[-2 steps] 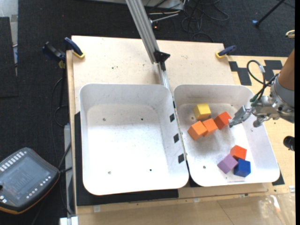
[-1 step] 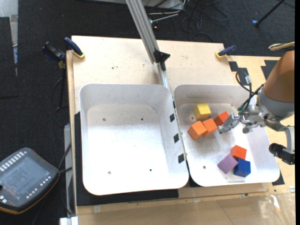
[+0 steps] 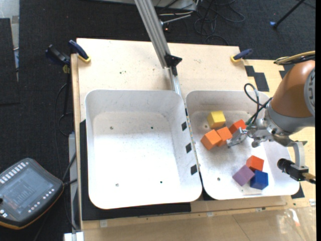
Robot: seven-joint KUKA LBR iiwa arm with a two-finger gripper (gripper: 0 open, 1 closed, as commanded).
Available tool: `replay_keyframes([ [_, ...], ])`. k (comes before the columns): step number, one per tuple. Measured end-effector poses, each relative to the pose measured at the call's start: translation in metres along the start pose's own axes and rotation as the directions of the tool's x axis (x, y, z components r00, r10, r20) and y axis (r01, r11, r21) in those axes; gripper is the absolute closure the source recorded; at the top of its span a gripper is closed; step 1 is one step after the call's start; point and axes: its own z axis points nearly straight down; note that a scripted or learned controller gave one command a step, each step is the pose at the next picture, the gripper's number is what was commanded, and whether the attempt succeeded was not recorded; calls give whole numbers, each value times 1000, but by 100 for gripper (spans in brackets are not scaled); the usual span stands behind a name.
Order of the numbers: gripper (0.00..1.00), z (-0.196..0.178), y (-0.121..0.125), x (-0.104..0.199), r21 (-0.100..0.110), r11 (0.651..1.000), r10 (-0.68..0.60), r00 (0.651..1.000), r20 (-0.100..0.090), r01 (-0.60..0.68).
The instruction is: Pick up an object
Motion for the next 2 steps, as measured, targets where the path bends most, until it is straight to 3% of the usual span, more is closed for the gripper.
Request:
replay_keyframes([
  [1, 100, -13, 1, -1, -7, 1000, 1, 1000, 2, -1],
  [2, 100, -76, 6, -2, -12, 1000, -2, 1000, 4, 2],
])
